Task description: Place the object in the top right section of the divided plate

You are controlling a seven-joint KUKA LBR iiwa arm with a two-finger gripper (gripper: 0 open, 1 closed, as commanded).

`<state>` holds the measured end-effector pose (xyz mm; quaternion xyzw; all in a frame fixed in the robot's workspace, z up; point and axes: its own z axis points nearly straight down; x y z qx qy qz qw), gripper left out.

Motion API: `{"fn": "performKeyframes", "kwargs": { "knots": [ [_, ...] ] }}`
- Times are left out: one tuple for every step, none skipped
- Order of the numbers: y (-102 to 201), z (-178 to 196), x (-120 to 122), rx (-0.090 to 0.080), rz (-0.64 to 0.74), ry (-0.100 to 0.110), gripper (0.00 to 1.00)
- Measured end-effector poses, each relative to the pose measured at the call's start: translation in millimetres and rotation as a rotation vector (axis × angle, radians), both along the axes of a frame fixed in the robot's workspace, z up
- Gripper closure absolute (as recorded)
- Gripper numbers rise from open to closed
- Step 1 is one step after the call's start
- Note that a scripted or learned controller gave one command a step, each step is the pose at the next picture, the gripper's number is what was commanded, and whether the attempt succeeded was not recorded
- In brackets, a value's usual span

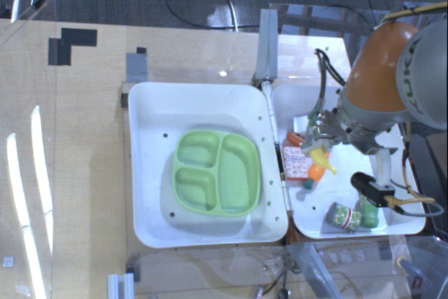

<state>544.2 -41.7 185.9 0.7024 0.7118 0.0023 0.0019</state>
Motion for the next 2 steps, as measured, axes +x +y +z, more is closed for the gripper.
{"fn": "performKeyframes", "kwargs": {
  "knots": [
    [84.9,-0.8,-35.1,0.001,0.051,0.002,1.00],
    [84.5,-0.7,-35.0,0.001,0.049,0.001,0.00]
  ]
}}
